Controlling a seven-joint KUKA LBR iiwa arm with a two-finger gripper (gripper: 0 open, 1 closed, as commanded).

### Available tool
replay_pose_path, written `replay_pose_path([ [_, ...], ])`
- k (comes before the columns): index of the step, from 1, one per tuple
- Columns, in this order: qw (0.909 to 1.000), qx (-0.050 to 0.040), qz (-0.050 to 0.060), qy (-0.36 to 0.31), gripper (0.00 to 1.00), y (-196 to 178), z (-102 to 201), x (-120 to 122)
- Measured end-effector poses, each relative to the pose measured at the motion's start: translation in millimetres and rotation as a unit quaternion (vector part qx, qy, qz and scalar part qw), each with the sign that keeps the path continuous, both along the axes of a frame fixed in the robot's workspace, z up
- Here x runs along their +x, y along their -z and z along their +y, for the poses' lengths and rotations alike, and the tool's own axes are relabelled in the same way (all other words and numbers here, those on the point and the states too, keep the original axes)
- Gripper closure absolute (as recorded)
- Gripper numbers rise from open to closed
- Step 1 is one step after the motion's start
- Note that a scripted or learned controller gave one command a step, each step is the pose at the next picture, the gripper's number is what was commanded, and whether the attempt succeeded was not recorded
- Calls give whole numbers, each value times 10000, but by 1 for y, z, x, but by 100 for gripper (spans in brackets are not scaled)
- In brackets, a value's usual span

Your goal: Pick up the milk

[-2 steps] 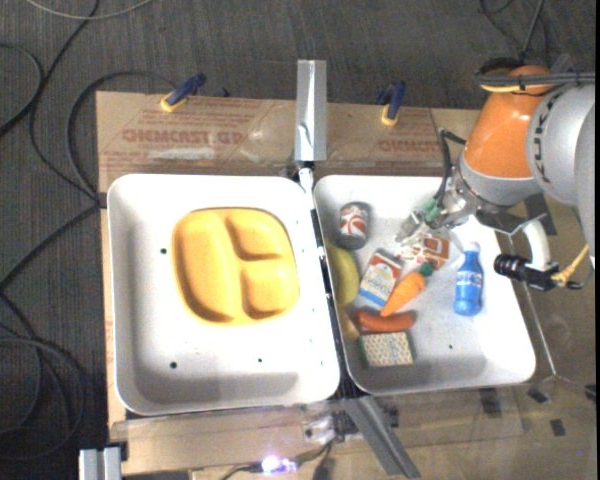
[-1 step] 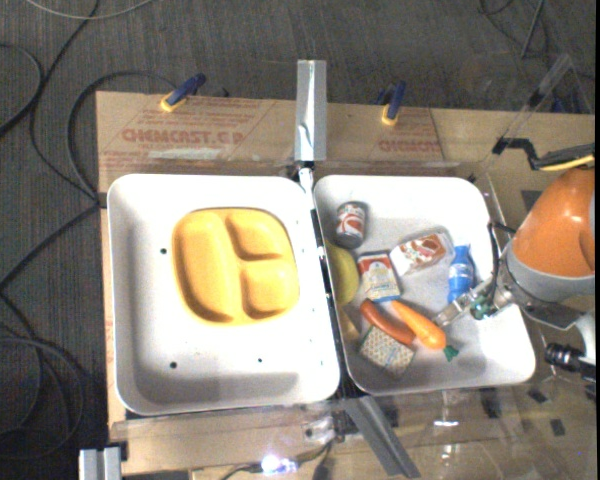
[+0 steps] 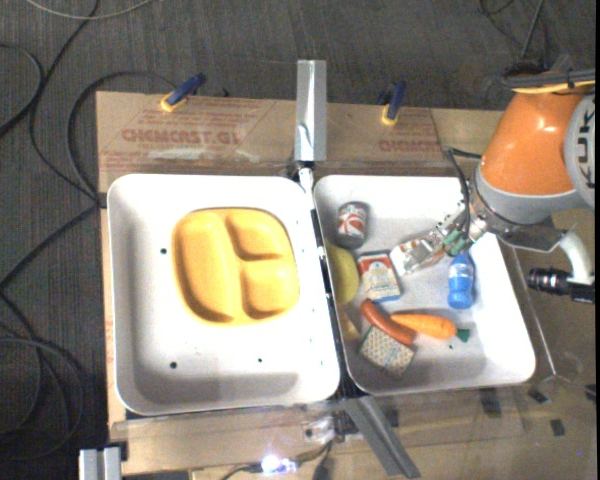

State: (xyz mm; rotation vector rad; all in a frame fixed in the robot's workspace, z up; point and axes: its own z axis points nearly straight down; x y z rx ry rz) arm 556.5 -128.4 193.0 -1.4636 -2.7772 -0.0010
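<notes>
The claw (image 3: 420, 253) hovers just at two o'clock of the milk (image 3: 379, 276); its state I cannot tell. Descend squarely, avoiding the banana (image 3: 343, 273).

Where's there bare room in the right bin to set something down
Free patches in the right bin: the far strip behind the can, and the near right corner beyond the carrot. It is crowded around the milk, banana and blue bottle, where the pincer hovers.

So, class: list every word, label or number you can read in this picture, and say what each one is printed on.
"KU": on the arm's white housing, cut off at the edge.
Red print on the cardboard: blurred and unreadable.
Labels on the milk carton, can and blue bottle: too small.
</notes>
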Motion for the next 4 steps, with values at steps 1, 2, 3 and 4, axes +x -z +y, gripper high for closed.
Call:
replay_pose_path([
  [1,9792,6,-5,-2029,100,-1,-22,-36],
  [2,9567,-2,-18,-2910,100,-29,-11,82],
  [3,9567,4,-19,-2911,0,-29,-10,82],
  [4,9505,9,0,-3108,0,97,-45,93],
])
